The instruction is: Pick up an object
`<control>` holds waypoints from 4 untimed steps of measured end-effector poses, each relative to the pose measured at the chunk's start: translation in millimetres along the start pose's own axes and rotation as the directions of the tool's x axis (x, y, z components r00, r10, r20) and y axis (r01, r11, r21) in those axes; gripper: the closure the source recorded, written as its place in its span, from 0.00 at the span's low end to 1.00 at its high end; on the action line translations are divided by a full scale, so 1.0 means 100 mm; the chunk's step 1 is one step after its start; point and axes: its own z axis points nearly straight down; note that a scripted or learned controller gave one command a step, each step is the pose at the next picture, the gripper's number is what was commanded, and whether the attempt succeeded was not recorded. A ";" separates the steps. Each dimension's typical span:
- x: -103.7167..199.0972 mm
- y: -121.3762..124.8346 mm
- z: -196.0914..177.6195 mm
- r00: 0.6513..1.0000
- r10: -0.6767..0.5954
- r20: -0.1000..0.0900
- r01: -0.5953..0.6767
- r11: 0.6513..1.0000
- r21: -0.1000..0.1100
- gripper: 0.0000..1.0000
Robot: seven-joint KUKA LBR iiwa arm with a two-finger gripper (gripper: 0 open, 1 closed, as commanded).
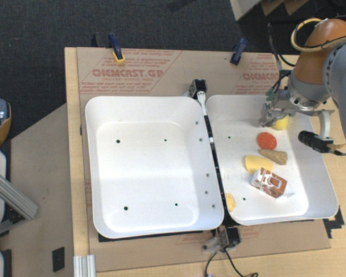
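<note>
Carton [269, 184] nearest you | gripper [271, 118] touching yellow piece [281, 122], just right of it | finger state: you cannot tell

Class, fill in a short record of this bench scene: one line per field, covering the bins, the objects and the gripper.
Bins: two white bins; left bin, right bin
Right bin contents: yellow object, red ball, tan wedge, yellow block, brown-and-white packet, small orange piece
Gripper: at the right bin's far end, beside the yellow object
Grasp: cannot be judged
</note>
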 end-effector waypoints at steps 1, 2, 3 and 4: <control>-0.45 -0.88 -0.24 1.000 0.003 0.000 -0.003 1.000 -0.012 1.00; -0.06 -1.89 0.14 1.000 -0.001 -0.006 0.001 1.000 -0.007 1.00; -0.08 -1.83 0.01 1.000 -0.002 0.001 0.002 1.000 -0.019 1.00; -0.45 -1.39 0.01 1.000 -0.004 0.004 0.004 1.000 -0.022 1.00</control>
